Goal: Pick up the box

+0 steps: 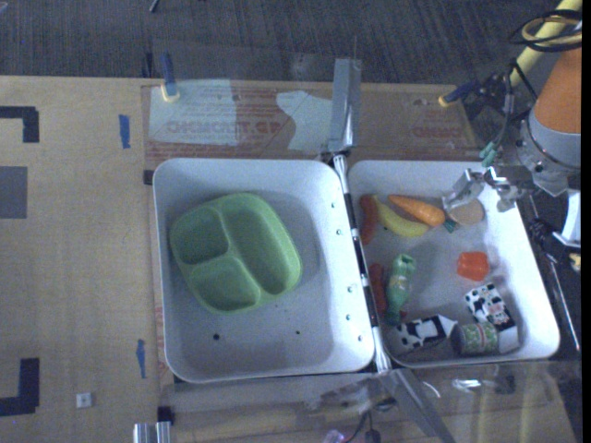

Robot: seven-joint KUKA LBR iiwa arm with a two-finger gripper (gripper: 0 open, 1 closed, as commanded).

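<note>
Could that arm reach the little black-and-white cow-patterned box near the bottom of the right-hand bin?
Probably yes. The end effector hangs over the same bin's upper right, and the cow-patterned box lies uncovered below it, though a can crowds it closely.

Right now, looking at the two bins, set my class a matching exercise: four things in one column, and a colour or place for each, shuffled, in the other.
Things:
1. divided plate
2. carrot
3. bottle
4. gripper

Descriptions:
A. orange, lying near the far edge of the right bin
B. green, standing among the toys in the right bin
C. pale green, in the left bin
D. above the far right part of the right bin

Pairs: 1-C, 2-A, 3-B, 4-D
</note>
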